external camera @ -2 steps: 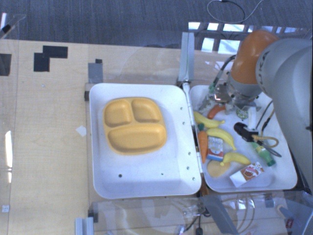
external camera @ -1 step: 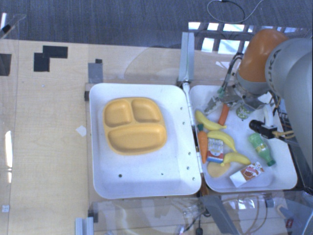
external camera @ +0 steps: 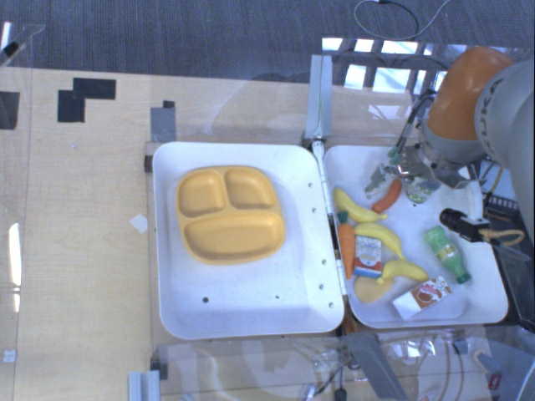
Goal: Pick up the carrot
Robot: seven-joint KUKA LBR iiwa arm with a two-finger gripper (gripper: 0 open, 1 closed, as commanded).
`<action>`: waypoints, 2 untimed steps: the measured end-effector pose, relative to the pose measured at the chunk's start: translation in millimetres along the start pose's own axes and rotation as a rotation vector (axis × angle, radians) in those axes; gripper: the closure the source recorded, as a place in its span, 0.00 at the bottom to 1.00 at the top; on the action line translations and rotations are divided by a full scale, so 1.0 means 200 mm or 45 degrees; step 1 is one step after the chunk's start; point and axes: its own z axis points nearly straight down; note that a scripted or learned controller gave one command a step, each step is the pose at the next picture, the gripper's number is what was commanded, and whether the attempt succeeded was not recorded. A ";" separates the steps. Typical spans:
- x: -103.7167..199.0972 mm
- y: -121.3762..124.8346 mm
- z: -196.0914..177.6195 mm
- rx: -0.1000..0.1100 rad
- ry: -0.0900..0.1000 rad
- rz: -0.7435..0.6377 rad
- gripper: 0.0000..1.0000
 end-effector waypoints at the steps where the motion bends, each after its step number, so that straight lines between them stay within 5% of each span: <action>1: 0.18 0.04 0.14 -0.012 -0.008 -0.217 0.00; 2: 0.12 -0.14 0.14 -0.018 -0.007 -0.294 0.00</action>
